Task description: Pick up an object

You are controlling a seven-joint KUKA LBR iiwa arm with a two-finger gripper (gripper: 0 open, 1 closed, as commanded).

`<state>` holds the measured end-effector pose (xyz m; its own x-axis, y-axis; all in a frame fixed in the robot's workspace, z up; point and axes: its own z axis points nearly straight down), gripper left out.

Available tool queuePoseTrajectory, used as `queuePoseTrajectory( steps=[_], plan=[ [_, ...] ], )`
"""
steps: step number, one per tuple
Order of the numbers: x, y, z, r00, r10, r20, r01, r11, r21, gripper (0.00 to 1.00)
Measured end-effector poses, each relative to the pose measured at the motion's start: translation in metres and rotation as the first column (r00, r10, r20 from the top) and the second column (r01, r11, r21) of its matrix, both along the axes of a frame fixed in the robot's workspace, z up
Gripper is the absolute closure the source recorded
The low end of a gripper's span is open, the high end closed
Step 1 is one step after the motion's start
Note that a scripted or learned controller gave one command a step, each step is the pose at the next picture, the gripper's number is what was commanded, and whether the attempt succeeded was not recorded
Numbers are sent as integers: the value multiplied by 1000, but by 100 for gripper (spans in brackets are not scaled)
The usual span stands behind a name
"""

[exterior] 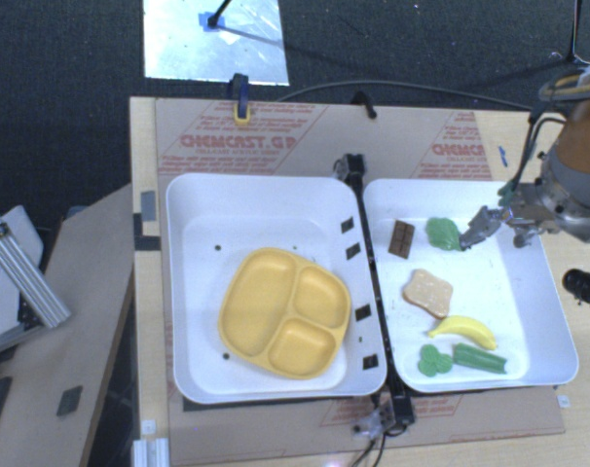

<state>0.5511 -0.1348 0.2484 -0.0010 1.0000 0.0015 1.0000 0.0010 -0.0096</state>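
Note:
The right bin (pixel 538 290) holds several toy foods. A brown chocolate bar (pixel 401 238) lies near its left wall, with a leafy green piece (pixel 443 233) beside it. Below them are a slice of toast (pixel 427 292), a yellow banana (pixel 464 331), a green broccoli floret (pixel 433 360) and a long green vegetable (pixel 481 359). My gripper (pixel 473 232) reaches in from the right and hovers just right of the leafy green piece, close to it. I see nothing held in it.
The left bin (pixel 202 222) contains a yellow divided plate (pixel 285 311). A black divider with clips (pixel 365 280) runs between the bins. The arm's grey body with its orange band (pixel 577 154) stands over the right bin's far right corner.

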Motion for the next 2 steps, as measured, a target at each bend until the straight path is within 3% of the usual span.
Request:
queuePoseTrajectory(
  steps=[1, 2],
  plan=[
    [2, 0, 6, 1000, 2, 11, -2, 1000, -2, 0],
    [8, 5, -38, 1000, 2, 8, -2, 1000, -1, 0]
  ],
)
